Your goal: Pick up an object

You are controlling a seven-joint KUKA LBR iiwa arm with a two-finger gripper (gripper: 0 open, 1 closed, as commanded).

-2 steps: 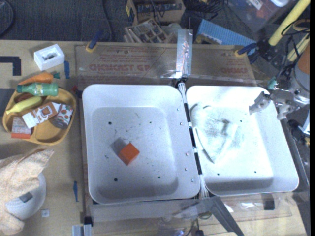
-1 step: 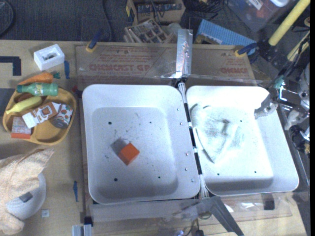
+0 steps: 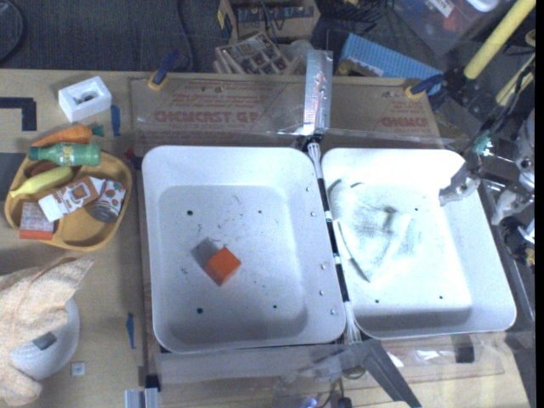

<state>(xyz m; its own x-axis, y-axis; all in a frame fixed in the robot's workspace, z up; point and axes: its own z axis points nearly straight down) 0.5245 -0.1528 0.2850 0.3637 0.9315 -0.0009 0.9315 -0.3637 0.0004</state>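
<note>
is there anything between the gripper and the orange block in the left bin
Nothing stands on the block itself: the orange block lies alone on the left bin floor. The gripper sits over the right bin, so the raised rims where the two bins meet lie between them, along with a clear plastic sheet in the right bin.

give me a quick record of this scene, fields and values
left bin: holds an orange block beside a small grey piece
right bin: holds a clear plastic sheet
gripper: over the right bin's far right part, away from the block
bowl: left of the bins, holds toy food
cloth: bench's near left corner
task state: block not yet picked
</note>
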